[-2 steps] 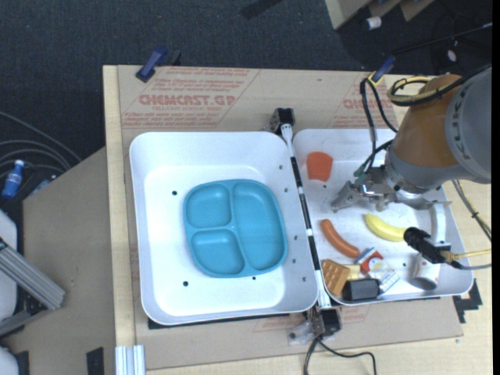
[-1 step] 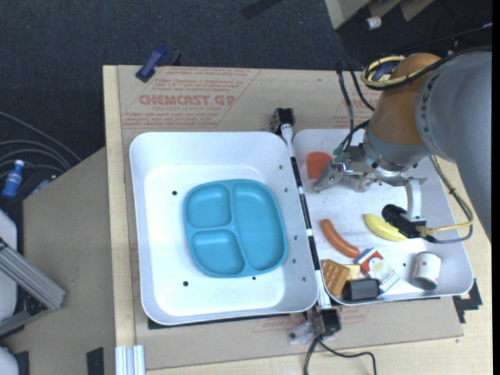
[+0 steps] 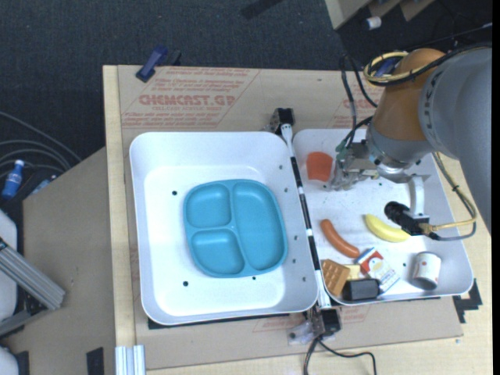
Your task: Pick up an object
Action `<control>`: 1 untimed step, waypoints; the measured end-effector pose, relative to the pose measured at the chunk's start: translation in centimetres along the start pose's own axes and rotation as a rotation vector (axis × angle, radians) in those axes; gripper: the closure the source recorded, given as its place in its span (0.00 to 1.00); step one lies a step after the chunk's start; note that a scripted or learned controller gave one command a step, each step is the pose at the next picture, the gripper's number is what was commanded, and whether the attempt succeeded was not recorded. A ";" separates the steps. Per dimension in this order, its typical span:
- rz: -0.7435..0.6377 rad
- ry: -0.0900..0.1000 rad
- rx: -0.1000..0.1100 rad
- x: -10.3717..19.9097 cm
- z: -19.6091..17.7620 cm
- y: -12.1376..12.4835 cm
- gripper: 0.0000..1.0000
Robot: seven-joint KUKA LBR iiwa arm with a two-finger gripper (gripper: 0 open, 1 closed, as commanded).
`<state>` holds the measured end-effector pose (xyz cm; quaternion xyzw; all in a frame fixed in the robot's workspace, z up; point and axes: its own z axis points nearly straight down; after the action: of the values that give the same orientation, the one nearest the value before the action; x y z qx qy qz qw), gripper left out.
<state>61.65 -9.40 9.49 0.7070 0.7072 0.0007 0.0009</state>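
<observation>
The arm reaches in from the upper right of the frame, and its gripper [image 3: 346, 172] sits low over the upper left part of the right bin [image 3: 455, 276], just beside a small orange-red object [image 3: 319, 166] that lies near the bin's left wall. The tool's metal tip is a blur of grey from this height, so whether it stands wide or narrow cannot be told, and nothing is visibly caught in it. The other candidates lie lower in the same bin: a banana [image 3: 386, 228] right of centre, a sausage [image 3: 340, 238] left of it, a white cup [image 3: 426, 268] at lower right, and a cluster of small packets [image 3: 361, 276] along the lower edge. The left bin [image 3: 156, 287] holds a blue divided plate [image 3: 234, 227]. The likeliest failure from here looks like a miss on the orange-red object: the tip appears to be beside it, not over it, so a close could nudge it against the wall or pinch only its edge. The wall may also block one side of the tool.
</observation>
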 end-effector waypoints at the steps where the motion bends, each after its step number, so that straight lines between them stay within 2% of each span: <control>1: 0.000 0.000 0.000 0.0 0.0 0.0 0.00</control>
<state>61.64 -9.40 9.47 0.7071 0.7072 0.0006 0.0007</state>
